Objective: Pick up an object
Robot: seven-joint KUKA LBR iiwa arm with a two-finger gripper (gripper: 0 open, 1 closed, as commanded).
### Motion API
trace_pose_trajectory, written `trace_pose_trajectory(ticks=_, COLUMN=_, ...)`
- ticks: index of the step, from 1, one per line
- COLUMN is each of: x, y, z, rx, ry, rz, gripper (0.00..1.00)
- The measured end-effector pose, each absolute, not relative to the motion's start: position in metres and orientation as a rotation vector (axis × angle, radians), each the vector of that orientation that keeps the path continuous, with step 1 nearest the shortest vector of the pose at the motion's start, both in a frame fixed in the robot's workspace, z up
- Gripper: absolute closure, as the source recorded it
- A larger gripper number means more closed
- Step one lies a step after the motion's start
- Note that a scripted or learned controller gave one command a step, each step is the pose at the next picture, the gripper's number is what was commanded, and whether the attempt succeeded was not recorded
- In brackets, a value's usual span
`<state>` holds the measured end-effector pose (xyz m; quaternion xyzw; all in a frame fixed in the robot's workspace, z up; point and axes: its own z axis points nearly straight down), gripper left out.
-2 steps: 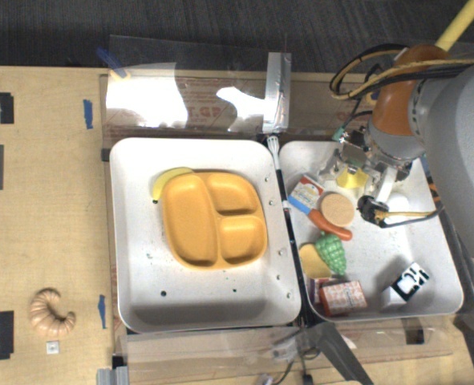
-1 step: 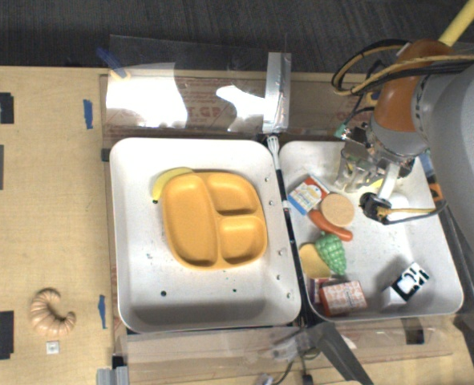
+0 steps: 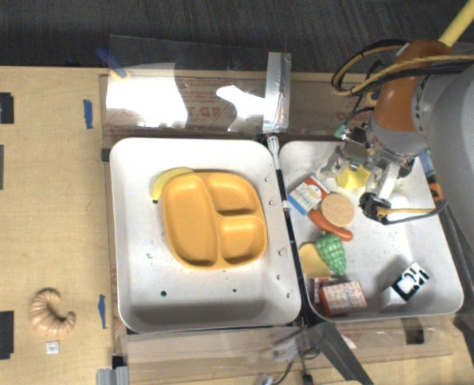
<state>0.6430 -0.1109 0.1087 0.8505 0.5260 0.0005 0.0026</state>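
Observation:
My gripper (image 3: 358, 175) hangs low over the back of the right bin (image 3: 441, 239). Its fingers are spread, one finger (image 3: 333, 167) to the left and the other to the right. A small yellow object (image 3: 350, 177) lies between them, untouched as far as I can see. Just in front lie a red and blue carton (image 3: 309, 195), a tan round bun (image 3: 338, 211) and a red sausage shape (image 3: 334, 228). Further forward are a green toy vegetable (image 3: 330, 252), a yellow wedge (image 3: 311, 261), a red box (image 3: 342, 295) and a black and white item (image 3: 409, 281).
The left bin (image 3: 132, 279) holds an orange divided tray (image 3: 215, 216) lying partly over a yellow banana (image 3: 167, 180). A tan croissant-like toy (image 3: 52, 311) sits on the bench at the far left. Cables (image 3: 405, 211) trail from the wrist over the right bin.

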Motion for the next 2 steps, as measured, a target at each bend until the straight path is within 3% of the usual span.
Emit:
trace_pose_trajectory(ticks=1, x=0.669, y=-0.122, z=0.232, rx=2.736, ry=1.528, rz=0.015, gripper=0.00)
trace_pose_trajectory(ticks=2, x=0.625, y=-0.141, z=0.132, rx=2.827, ry=1.381, rz=-0.012, gripper=0.00)
